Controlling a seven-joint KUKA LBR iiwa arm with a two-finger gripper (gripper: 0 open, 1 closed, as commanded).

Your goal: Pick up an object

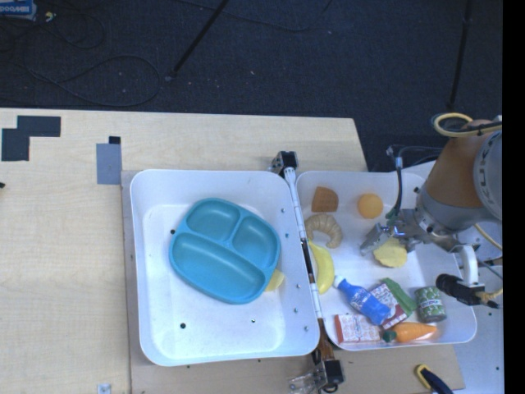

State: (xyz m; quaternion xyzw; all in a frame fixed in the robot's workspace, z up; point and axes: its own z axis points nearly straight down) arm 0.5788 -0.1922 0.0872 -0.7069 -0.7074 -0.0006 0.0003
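My gripper [387,240] is low in the right bin [459,335], near its middle right, reaching in from the grey arm [459,189]. It looks open, with one finger [370,242] splayed out to the left. A yellow lemon-like object [391,257] lies just below it, touching or nearly touching, and not clamped between the fingers. An orange ball [370,205] sits just up and left of the gripper. A croissant [326,231] and a banana [323,268] lie along the bin's left side.
The right bin also holds a brown block [325,199], a blue bottle [366,300], a green can [430,304], a carrot [413,332] and a red-and-white packet [353,328]. The left bin [156,335] holds a blue divided plate [223,249].
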